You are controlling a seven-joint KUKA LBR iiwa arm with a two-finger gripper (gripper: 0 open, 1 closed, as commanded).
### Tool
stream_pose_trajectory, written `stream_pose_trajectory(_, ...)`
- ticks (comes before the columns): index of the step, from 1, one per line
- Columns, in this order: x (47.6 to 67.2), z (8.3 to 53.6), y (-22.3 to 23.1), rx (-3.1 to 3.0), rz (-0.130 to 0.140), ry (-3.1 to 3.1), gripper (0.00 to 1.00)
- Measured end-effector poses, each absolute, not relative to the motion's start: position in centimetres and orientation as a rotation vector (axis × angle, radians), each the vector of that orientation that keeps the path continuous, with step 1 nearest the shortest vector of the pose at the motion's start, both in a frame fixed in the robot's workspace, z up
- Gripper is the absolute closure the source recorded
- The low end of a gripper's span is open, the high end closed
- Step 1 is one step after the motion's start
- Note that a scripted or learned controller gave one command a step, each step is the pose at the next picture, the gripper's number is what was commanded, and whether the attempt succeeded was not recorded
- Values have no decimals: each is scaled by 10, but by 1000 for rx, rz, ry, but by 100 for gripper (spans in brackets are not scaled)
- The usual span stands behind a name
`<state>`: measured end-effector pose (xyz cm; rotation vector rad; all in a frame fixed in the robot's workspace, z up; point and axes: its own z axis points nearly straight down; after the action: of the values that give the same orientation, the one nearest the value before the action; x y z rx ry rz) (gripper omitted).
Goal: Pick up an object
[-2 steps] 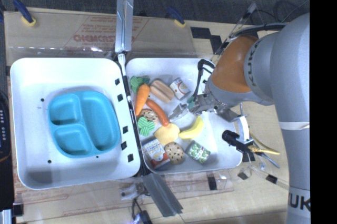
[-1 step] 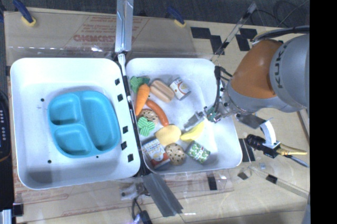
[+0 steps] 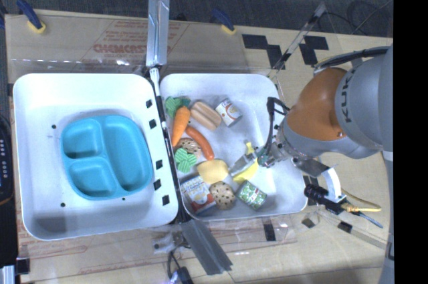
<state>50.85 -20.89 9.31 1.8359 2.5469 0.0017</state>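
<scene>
Two white bins sit before you: the left bin [image 3: 33, 142] holds a blue tray [image 3: 105, 157], the right bin [image 3: 281, 199] the toy food. Your gripper [image 3: 257, 159] hangs low over a yellow piece [image 3: 246, 171] by the green can [image 3: 251, 195]; I cannot tell its grip.

The counter [image 3: 87, 35] is covered with brown cardboard bearing red print. Two shallow white bins are set on it side by side, touching: the left bin [image 3: 33, 142] and the right bin [image 3: 221, 83]. Blue clamps [image 3: 30, 14] are fixed along its far edge, and black square markers [image 3: 264, 45] are seen behind the right bin.
</scene>
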Motion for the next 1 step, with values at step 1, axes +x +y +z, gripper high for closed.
stream_pose_trajectory(1, 510, 104, -209, 1830, 3, 2548, 100)
